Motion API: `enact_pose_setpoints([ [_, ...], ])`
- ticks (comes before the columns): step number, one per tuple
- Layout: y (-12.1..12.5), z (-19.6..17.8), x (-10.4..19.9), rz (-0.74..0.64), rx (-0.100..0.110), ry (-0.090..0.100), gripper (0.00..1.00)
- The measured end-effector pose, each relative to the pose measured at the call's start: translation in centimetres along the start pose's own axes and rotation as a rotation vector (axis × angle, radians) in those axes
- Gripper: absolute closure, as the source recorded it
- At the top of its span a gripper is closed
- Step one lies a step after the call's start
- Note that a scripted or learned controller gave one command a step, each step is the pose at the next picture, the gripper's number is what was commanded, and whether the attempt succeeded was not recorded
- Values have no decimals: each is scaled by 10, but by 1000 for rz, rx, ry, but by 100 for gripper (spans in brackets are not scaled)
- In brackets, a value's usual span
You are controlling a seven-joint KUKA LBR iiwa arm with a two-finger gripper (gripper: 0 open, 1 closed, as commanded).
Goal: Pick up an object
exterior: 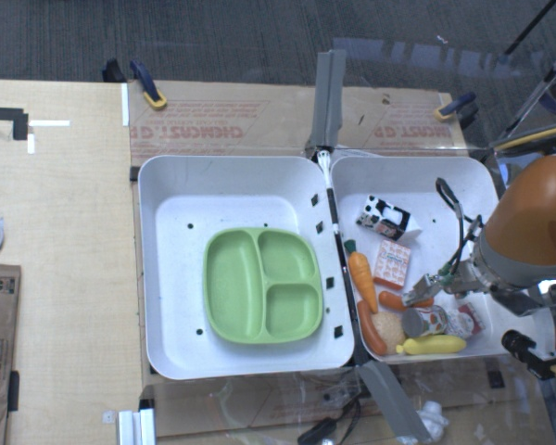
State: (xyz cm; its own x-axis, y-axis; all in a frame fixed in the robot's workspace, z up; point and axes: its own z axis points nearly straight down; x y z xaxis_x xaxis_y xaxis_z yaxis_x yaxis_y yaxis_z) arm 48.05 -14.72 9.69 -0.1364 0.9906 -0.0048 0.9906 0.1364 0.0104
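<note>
The right bin [482,179] holds several small things. A black and white toy cow [383,216] lies toward the back, with a printed card [392,265] in front of it. An orange carrot [360,278] lies along the bin's left wall, with a second orange piece [372,330] below it. A yellow banana [433,345] lies at the front edge, beside a grey lump [414,324] and a red and white packet [449,321]. My gripper [423,292] hangs low over the bin's middle, its tip just above a small orange-red piece [393,298] and the grey lump.
The left bin [162,248] holds a green divided plate [262,286]. A metal spoon [450,202] leans at the right bin's back right. A grey divider post [328,100] rises between the bins. The arm's orange band [536,213] overhangs the right bin's right side.
</note>
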Motion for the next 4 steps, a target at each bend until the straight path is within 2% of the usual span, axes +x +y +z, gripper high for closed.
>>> enact_pose_setpoints([
  [1,1,1,12,-77,2,0,0],
  [2,26,0,37,-121,0,2,0],
  [3,27,-9,38,-118,-1,4,100],
  [4,26,-9,38,-118,1,4,0],
])
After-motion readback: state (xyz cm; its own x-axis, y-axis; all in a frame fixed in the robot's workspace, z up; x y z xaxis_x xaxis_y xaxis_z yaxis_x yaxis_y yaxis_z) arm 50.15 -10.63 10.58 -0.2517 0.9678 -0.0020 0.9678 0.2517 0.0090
